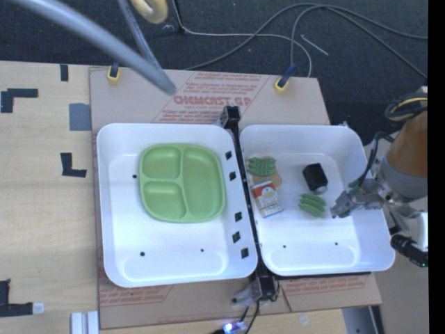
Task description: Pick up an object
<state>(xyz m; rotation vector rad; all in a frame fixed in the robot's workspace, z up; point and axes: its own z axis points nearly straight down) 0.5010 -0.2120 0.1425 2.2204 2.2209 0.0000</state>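
The right bin (361, 252) holds several small objects. A black block (315, 177) lies near its middle, with a green ribbed piece (312, 204) just below it. Toward the bin's left side sit a green leafy piece (261, 165) and a small red and white carton (266, 197). My gripper (347, 204) hangs low over the bin's right part, a short way right of the green ribbed piece and apart from it. I see nothing held in it.
The left bin (118, 256) holds a green divided plate (182, 182). A black divider (240, 186) runs between the bins. The arm's orange band (410, 148) stands over the right bin's right wall. Cables (306, 26) lie on the dark floor behind.
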